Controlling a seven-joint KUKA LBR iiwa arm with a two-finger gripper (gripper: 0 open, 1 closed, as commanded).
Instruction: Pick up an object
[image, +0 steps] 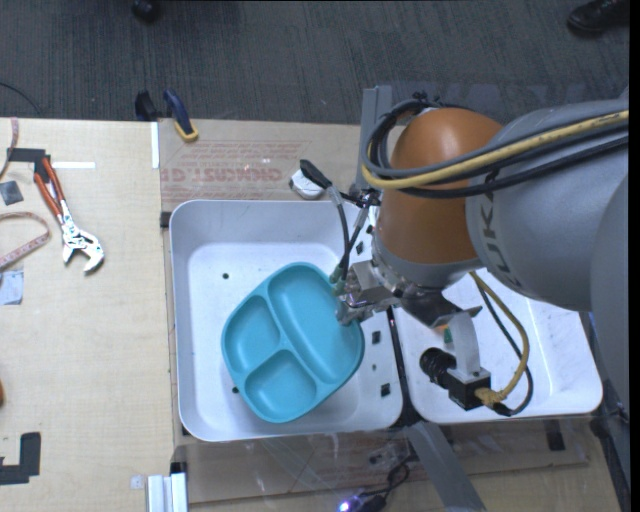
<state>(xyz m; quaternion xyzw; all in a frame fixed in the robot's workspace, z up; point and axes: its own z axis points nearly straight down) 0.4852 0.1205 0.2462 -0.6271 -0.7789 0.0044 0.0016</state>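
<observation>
One tray, gripper at its rim

Blue divided tray (290, 342) lies in left bin (200, 300), tilted, low centre. Gripper (350, 297) sits at the tray's 2 o'clock edge, touching the rim. Grip state: cannot tell. Right bin (560, 350) at 3 o'clock. Pliers (65, 220) on bench, 9 o'clock.

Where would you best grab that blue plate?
Probably by the raised rim. The plate lies flat in the left bin, too wide to span, so a finger on each side of the thin edge suits. Its right edge, where the gripper is, sits clear of the walls.
</observation>
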